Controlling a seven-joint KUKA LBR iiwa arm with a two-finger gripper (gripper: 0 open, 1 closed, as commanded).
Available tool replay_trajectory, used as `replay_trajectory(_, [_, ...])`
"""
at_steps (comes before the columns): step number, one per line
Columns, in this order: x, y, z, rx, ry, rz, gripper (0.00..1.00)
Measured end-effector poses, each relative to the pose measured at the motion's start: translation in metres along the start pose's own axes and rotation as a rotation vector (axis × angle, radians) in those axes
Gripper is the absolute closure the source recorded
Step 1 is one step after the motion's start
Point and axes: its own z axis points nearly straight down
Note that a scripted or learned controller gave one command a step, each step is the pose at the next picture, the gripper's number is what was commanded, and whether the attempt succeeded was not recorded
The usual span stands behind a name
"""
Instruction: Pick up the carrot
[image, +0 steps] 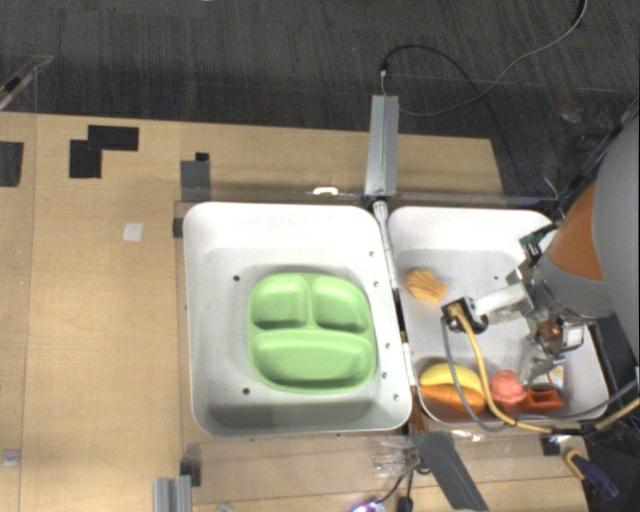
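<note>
The carrot (457, 403) is an orange piece lying along the front wall of the right bin (470, 232), partly tucked under a yellow fruit (450, 378). My gripper (547, 348) hangs over the right side of that bin, below the grey wrist with its orange band (575, 250). It is to the right of the carrot and a little behind it, apart from it. Nothing shows between its tips.
A pink-red item (507, 386) and an orange-red block (541, 398) lie just right of the carrot. A tan ridged piece (425, 286) sits mid-left in the bin. A yellow cable (478, 365) loops across the bin. The left bin (215, 300) holds a green divided plate (310, 332).
</note>
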Motion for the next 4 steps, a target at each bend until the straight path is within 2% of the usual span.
replay_trajectory(1, [0.010,0.007,0.094,-0.001,0.008,-0.289,0.00])
replay_trajectory(2, [-0.005,0.067,-0.005,0.000,0.000,0.000,0.00])
replay_trajectory(3, [-0.009,0.041,-0.009,0.000,-0.002,0.000,0.00])
replay_trajectory(4, [0.000,0.005,0.093,-0.002,0.008,-0.007,0.00])
